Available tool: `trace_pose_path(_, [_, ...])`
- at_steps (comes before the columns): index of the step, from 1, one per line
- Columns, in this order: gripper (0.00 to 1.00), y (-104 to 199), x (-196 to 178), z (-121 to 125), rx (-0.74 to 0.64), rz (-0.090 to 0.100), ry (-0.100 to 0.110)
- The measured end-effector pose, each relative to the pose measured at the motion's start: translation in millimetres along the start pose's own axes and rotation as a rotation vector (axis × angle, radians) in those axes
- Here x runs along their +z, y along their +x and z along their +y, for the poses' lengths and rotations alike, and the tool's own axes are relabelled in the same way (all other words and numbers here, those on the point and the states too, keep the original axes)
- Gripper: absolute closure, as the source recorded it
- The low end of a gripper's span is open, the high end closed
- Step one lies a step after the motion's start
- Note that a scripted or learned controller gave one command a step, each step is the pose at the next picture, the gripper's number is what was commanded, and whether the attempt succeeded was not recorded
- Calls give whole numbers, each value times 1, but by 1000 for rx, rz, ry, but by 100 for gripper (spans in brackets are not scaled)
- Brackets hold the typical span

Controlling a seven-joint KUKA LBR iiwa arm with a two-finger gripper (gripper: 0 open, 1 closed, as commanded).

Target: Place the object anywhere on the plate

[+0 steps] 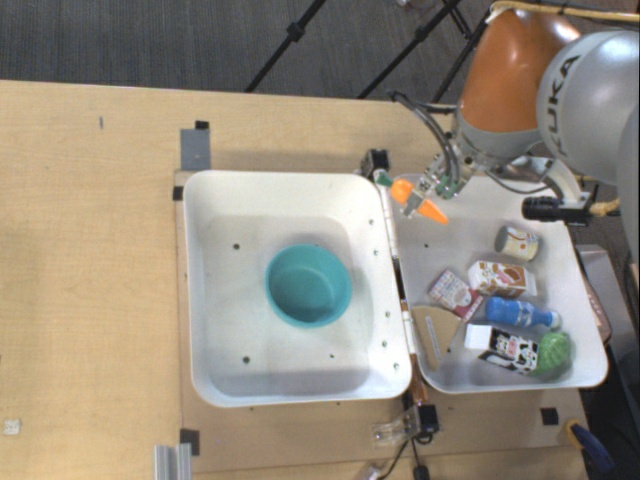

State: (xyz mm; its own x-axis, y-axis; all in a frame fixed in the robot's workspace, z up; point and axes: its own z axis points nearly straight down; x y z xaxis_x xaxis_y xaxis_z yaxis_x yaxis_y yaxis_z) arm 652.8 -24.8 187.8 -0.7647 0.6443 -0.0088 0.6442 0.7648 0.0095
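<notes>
Up front, we have the clutter; farther back, the carrot in the claw.

Nearest us in the right bin point(590, 368) we spot a green ball point(553, 350), a black-and-white carton point(512, 349) and a blue bottle point(520, 315), with small cartons just beyond. Over in the left bin point(215, 368) sits the teal plate point(309, 285), nothing on it. Farther back, we see the gripper point(437, 185) pinching the orange carrot point(418, 201), above the right bin's far-left corner, well apart from the plate.
</notes>
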Motion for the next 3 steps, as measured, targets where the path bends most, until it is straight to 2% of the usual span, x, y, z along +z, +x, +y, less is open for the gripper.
trace_pose_path(1, [100, 84, 1, 6, 202, 4, 4])
trace_pose_path(2, [100, 158, -6, 67, 281, 4, 3])
trace_pose_path(3, [100, 233, 41, 72, 187, 7, 6])
